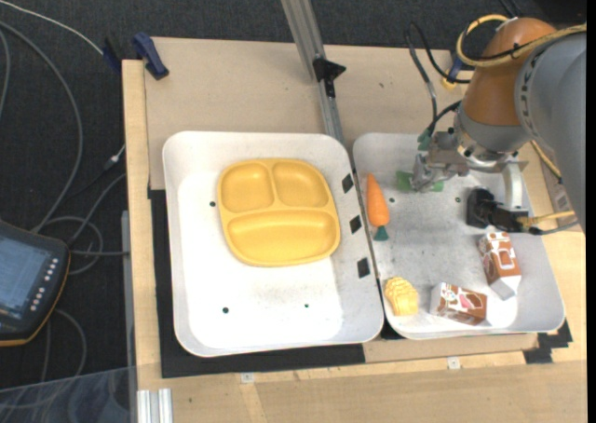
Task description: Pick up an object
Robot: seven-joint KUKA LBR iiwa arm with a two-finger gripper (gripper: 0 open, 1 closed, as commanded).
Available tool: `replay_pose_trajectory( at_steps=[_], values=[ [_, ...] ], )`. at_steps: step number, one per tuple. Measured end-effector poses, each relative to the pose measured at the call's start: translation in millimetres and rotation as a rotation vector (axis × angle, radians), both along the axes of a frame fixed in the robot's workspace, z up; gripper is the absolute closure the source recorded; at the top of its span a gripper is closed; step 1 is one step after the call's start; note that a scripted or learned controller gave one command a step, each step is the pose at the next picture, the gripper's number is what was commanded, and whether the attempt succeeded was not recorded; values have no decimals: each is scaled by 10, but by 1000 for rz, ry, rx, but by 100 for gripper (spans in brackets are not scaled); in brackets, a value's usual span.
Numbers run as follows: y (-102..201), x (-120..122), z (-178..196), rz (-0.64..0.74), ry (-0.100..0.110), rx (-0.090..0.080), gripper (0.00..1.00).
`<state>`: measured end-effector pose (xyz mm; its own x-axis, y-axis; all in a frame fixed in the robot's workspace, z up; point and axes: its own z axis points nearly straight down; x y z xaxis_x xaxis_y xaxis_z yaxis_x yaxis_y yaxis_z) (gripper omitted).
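- Hovering over the back of the right bin [549, 314], the gripper [429, 177] sits near the rear wall; can't tell what its fingers are doing.
- The plastic carrot [376, 202] lies just left of the gripper, along the bin's left wall.
- Bumpy yellow corn [401, 295] is at the front left corner, with two small cartons [463, 303] [500, 256] to its right.
- In the left bin [186, 253] there's a glossy yellow three-section plate [277, 210].
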<state>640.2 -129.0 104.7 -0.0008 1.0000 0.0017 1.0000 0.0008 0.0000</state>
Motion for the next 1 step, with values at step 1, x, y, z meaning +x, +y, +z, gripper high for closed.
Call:
replay_pose_trajectory(
  at_steps=[1],
  values=[
    [32, 62, 645, 1, -9, -3, 100]
  ],
)
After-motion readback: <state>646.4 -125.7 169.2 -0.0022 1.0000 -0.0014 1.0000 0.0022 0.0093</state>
